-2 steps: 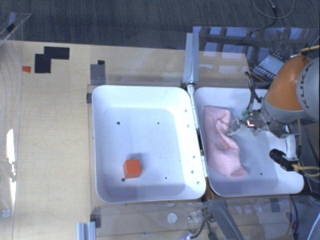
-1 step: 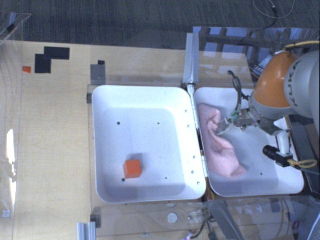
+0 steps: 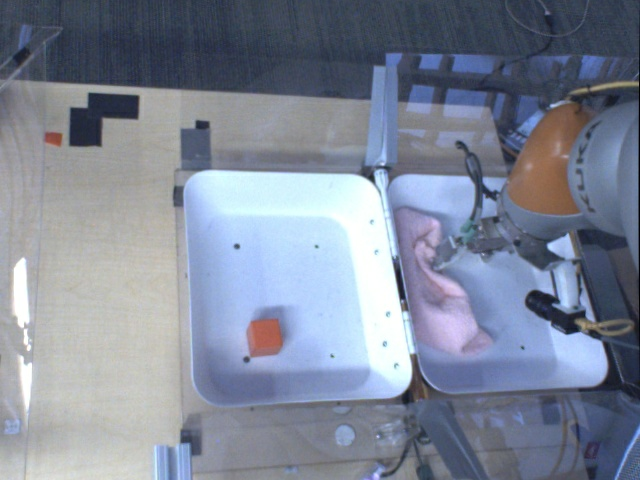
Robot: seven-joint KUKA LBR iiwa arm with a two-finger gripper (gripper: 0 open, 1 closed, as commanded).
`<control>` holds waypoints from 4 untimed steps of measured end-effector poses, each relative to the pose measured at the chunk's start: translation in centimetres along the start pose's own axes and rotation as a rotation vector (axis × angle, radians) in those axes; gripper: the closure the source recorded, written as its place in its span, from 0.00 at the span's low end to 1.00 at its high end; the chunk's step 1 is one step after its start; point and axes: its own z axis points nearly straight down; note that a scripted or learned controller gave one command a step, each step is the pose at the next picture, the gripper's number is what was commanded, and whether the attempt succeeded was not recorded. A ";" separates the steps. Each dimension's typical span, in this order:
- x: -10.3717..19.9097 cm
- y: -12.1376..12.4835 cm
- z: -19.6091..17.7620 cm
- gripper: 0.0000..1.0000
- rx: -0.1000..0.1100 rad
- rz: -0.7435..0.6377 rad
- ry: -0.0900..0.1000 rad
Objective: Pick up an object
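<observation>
A crumpled pink cloth (image 3: 443, 294) lies along the left side of the right bin (image 3: 560, 363). My gripper (image 3: 443, 254) reaches in from the right and its tip rests at the cloth's upper part, touching or just above it. A small orange cube (image 3: 265, 337) sits in the lower left part of the left bin (image 3: 215, 208), far from the gripper.
The divider rail (image 3: 397, 268) between the two bins runs just left of the cloth. The arm's grey body and orange band (image 3: 555, 163) hang over the right bin's upper right corner. Black and orange markers (image 3: 95, 118) lie on the wooden bench at the far left.
</observation>
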 end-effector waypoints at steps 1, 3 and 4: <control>1.7 -8.0 -0.2 0.00 -0.001 -0.043 0.000; 1.4 1.0 -0.1 0.00 -0.002 -0.110 0.001; -0.2 -7.5 -3.3 0.00 0.005 -0.448 0.003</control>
